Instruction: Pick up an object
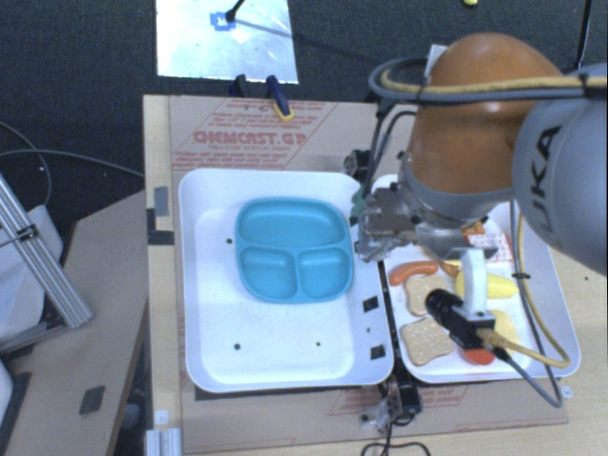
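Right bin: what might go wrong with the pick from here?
1. The gripper sits by the rim between the bins, off the food; it may strike the rim or come up with nothing.
2. The sausage, toast and other pieces lie crowded in the right bin; a grab may shove neighbours or catch two.

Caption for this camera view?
Grey, orange-banded robot arm over toy food in one white bin; blue divided plastic tray in the other bin.

robot lab; arm [560, 179], white bins [218, 354], aluminium rail [38, 264]
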### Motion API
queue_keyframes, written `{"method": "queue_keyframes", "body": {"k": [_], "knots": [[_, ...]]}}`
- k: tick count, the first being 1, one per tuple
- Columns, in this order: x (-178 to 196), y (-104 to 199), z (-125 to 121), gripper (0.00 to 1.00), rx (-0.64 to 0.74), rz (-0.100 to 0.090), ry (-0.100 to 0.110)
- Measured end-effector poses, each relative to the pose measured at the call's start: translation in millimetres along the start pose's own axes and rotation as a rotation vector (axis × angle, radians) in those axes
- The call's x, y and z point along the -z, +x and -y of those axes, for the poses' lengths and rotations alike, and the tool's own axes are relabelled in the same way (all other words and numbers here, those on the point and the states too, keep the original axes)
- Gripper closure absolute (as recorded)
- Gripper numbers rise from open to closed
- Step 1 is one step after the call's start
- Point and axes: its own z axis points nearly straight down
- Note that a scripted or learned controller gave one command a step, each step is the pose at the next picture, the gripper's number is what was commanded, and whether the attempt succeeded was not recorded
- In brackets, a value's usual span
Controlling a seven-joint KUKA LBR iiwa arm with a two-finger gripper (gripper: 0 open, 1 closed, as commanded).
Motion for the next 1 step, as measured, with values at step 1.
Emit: {"method": "queue_keyframes", "body": {"k": [1], "knots": [[49.1,-35.6,-8.5,1.00,-0.009,0.000,-0.011]]}}
